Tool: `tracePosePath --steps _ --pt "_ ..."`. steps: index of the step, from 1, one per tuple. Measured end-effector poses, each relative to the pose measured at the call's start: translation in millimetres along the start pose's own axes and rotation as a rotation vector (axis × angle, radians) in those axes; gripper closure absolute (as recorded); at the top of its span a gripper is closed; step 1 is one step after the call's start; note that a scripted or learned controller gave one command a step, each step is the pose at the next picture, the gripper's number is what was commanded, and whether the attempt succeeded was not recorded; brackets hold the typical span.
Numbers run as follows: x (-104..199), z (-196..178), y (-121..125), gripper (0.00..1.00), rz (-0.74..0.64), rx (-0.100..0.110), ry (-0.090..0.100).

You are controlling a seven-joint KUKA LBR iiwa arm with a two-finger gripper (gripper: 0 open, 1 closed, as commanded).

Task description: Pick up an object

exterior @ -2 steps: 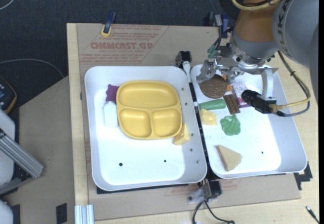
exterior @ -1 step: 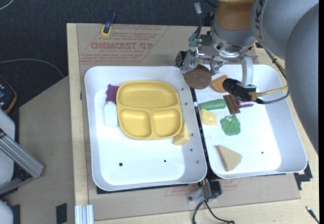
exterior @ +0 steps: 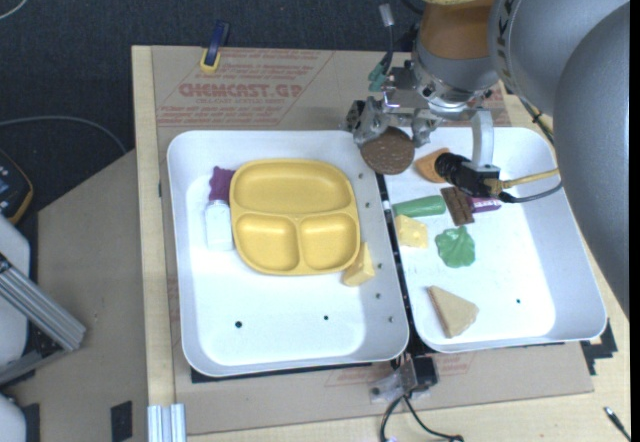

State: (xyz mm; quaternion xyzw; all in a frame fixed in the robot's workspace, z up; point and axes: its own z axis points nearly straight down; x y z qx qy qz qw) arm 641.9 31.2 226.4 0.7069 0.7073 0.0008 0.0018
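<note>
One pincer (exterior: 390, 128) at upper centre of the frame, above the top of the seam between two white bins. Width of opening, and any hold on a thing: cannot tell from this angle. Just below it, a brown round disc (exterior: 388, 154) at the upper left corner of the right bin (exterior: 540, 270).

Near, toward lower right:
- orange piece (exterior: 429, 166)
- green stick (exterior: 418, 206)
- brown bar (exterior: 458, 206)
- yellow block (exterior: 410, 231)
- green leafy lump (exterior: 456, 248)
- tan wedge (exterior: 453, 310), lowest

Farther left, in the left bin (exterior: 250, 330):
- yellow divided tray (exterior: 295, 213)
- purple thing (exterior: 219, 182) and white bottle (exterior: 217, 226) at its left edge
- pale wedge (exterior: 358, 269) touching its lower right corner
</note>
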Motion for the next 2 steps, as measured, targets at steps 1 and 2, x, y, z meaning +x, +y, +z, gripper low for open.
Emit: tracePosePath --steps 1,2 --pt "-19.9 5.1 -2.2 1.00 0.003 0.006 0.000" --pt "-6.1 11.4 -3.2 1.00 0.000 0.007 0.001"
